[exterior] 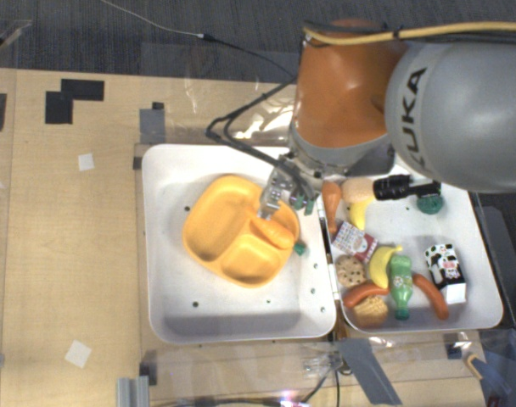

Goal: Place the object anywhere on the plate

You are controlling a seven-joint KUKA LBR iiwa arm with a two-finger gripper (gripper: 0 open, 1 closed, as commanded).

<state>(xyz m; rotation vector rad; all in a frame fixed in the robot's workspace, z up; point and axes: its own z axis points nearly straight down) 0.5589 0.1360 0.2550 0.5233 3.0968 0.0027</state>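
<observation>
In right bin (483,253): toy foods crowded; pincer (273,200) over yellow plate (232,231), grip state unclear

A yellow three-compartment plastic plate (237,240) lies in the middle of the left shallow white bin (177,312). The metal two-finger gripper (273,200) hangs over the plate's 2 o'clock rim. At 3 o'clock from the plate, the right shallow white bin (479,287) holds a green toy bottle (400,285), a yellow toy banana (381,264) just beside it at 10 o'clock, and a black-and-white milk carton (445,270) at 3 o'clock.
</observation>
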